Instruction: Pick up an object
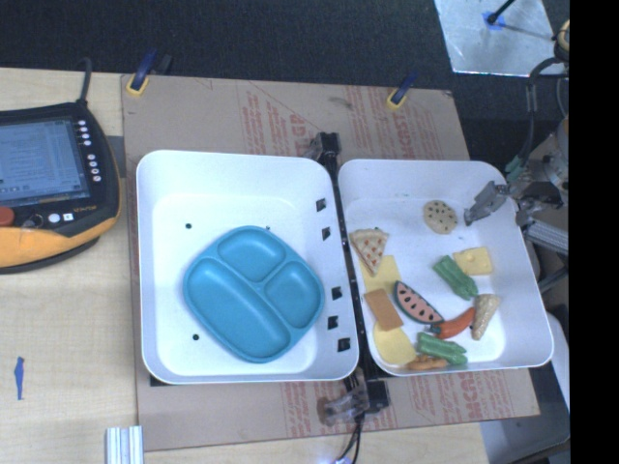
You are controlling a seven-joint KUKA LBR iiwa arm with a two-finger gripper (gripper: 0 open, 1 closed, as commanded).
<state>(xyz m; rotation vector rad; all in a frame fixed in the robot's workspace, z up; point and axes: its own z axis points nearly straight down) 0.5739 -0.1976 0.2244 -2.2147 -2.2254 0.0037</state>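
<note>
The right bin holds several toy foods. Among them are a speckled cookie, a yellow cheese wedge, a green pickle, a watermelon slice and a pizza-like triangle. More pieces lie piled near the bin's front edge. My gripper hangs over the bin's far right corner, right of the cookie and above the cheese. It is open with nothing between its fingers.
The left bin holds a blue divided plate. A control tablet lies on the bench to the left. Cables and arm parts crowd the right edge beside the bin.
</note>
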